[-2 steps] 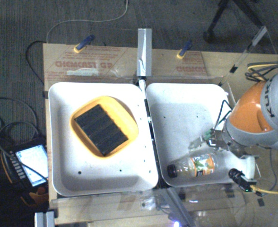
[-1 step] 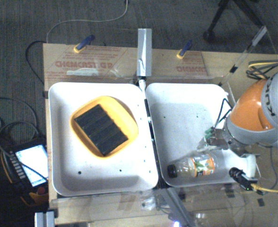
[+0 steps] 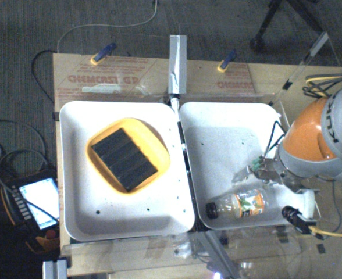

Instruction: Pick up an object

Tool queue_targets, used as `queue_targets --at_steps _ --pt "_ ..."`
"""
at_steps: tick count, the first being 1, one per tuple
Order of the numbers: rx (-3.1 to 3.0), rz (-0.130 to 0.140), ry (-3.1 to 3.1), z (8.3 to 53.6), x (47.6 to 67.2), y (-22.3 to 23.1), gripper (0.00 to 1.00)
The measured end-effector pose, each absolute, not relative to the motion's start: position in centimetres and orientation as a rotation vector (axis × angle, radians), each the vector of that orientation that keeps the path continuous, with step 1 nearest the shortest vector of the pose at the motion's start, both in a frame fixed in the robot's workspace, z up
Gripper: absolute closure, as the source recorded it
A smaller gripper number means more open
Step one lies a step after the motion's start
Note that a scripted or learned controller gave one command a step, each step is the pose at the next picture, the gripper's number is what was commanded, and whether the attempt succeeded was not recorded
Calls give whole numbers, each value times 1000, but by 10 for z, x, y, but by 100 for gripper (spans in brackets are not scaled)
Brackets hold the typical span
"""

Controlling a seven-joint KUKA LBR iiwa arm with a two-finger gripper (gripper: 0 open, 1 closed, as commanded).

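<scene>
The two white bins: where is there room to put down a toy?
The right bin has bare floor across its upper and left part, above the bottle. Its lower right is crowded by the bottle and the claw. The left bin offers only strips around the yellow dish.

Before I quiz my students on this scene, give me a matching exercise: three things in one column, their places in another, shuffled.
Things:
1. yellow dish
2. bottle
3. blue clamp

Places:
A. lying near the front of the right bin
B. on the board behind the bins
C. in the left bin

Pairs: 1-C, 2-A, 3-B
</scene>
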State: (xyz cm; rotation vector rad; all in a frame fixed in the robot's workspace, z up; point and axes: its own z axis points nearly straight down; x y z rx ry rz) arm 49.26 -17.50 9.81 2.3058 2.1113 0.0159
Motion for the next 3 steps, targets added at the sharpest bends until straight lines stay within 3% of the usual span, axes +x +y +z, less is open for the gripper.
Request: queue_targets --at_steps 1,2,3 --pt "2099 10 2308 92 491 -174 0" --pt "2100 14 2315 99 493 -172 100" --pt "2100 14 2316 99 493 -172 0"
